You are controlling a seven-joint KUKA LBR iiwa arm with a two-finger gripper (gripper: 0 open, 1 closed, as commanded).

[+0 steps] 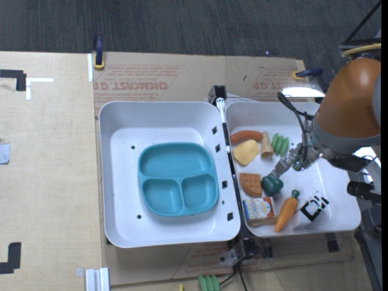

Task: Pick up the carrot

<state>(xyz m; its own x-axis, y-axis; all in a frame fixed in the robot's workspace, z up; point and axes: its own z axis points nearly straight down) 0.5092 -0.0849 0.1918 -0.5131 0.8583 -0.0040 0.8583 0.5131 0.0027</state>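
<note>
While the end effector (272, 183) sits over a dark green vegetable, grip unclear, the orange toy carrot with green top (286, 211) lies just below-right of it. Its long axis slants from top-right leaf to lower-left tip, near the right bin's front wall (303, 233)

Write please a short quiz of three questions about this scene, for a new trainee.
1. True or false: the carrot lies in the same bin as the blue plate.
2. Which lies just left of the carrot? A) the milk carton B) a banana C) a spoon
3. Fill in: the gripper is above the dark green ______.

Key
1. False. The carrot is in the right bin; the plate is in the left bin.
2. A
3. vegetable; it sits up and to the left of the carrot.
</note>
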